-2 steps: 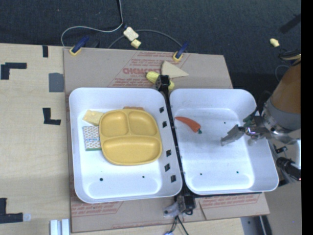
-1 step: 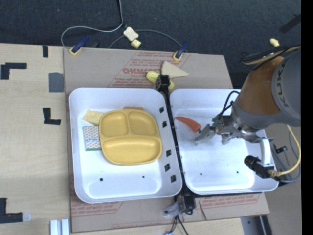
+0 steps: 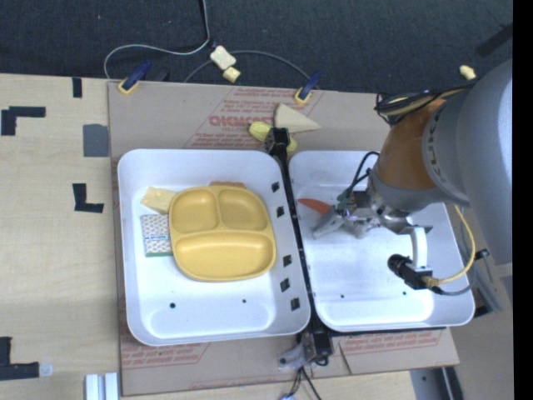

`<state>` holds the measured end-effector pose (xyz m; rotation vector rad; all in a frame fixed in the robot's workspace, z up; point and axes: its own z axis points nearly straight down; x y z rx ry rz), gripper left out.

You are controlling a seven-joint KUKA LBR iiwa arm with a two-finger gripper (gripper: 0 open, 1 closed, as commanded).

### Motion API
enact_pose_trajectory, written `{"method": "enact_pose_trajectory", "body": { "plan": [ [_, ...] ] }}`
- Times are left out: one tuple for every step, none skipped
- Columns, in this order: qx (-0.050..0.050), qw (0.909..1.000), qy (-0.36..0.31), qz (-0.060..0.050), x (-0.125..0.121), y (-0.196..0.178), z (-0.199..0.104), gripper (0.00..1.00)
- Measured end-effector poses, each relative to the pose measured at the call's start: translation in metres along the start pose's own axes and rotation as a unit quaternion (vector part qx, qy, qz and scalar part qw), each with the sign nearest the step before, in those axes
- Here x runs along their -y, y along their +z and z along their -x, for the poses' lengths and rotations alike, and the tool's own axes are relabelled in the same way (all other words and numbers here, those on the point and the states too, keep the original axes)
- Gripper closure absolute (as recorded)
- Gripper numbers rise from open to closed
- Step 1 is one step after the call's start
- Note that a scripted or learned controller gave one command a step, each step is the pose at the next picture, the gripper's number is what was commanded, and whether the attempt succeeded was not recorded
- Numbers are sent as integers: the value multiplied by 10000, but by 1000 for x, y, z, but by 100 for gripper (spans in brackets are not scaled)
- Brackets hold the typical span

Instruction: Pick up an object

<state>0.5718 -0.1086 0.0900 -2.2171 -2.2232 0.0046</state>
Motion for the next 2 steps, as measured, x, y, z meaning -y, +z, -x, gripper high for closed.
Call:
{"method": "enact_pose_trajectory", "body": {
  "plan": [
    [2, 10000, -5, 27, -55, 4, -16, 0],
    [8, 10000, -1, 39, -54, -7, -15, 100]
  ]
}}
